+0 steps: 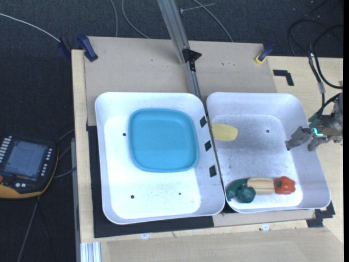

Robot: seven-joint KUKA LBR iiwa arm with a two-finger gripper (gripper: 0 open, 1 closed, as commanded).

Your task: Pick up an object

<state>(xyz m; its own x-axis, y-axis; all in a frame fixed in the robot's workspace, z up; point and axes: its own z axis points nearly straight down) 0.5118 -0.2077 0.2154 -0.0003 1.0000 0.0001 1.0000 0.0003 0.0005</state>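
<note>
Hovering at the right rim of the right-hand shallow white bin, my jaws sit above the bin wall; whether they are apart or together I cannot tell at this size. Nothing is visibly held. Candidates lie in that bin: a pale yellow flat piece against the left wall, and along the near wall a dark green lump, a tan roll-shaped piece and a red rounded piece, touching in a row. That crowding likely hampers a clean grip. A light blue square plate occupies the left-hand white bin.
</note>
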